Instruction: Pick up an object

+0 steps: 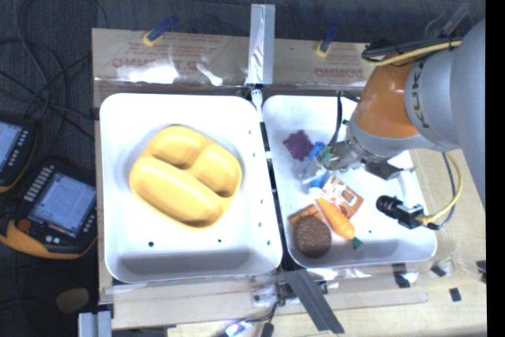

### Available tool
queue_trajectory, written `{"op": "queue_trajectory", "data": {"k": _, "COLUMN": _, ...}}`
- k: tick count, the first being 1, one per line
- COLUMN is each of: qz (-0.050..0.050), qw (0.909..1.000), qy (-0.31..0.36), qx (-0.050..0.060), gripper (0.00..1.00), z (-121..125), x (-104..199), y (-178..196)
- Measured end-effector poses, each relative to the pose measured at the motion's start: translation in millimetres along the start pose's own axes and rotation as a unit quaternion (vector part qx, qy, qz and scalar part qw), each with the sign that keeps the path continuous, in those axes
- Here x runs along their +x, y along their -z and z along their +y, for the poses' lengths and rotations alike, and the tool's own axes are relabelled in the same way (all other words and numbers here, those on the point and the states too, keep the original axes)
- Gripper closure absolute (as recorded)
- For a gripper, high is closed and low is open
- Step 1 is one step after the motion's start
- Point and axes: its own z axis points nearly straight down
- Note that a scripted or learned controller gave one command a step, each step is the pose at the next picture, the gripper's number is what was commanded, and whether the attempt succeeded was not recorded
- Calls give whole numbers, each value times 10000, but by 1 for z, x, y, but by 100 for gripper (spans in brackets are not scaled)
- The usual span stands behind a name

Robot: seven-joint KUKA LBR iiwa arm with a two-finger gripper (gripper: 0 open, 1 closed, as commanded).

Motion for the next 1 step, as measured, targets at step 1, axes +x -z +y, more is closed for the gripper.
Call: {"op": "queue_trajectory", "data": {"k": 1, "qz": 7, "qw": 9986, "qy": -519, "qx": 73, "gripper": 100, "z": 77, "x": 59, "y": 83}}
